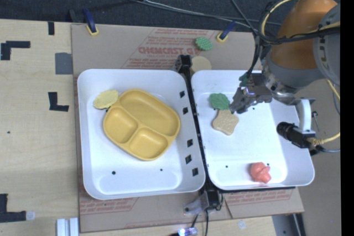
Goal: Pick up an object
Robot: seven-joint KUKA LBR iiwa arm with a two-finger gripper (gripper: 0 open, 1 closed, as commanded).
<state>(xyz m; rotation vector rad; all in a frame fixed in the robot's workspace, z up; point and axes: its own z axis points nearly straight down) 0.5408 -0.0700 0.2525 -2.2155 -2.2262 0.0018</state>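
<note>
Down in the right bin (287, 171), the claw (241, 103) sits just above a tan toy (225, 122) and beside a green toy (219, 100); I cannot tell its state. A pink toy (260, 172) lies near the front. A yellow tray (141, 124) fills the left bin (97, 174).

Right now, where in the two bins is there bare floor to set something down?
Left bin: the near strip below the yellow tray is bare. Right bin: bare between the tan piece and the pink toy. It is crowded by the green piece, under the gripper.
</note>
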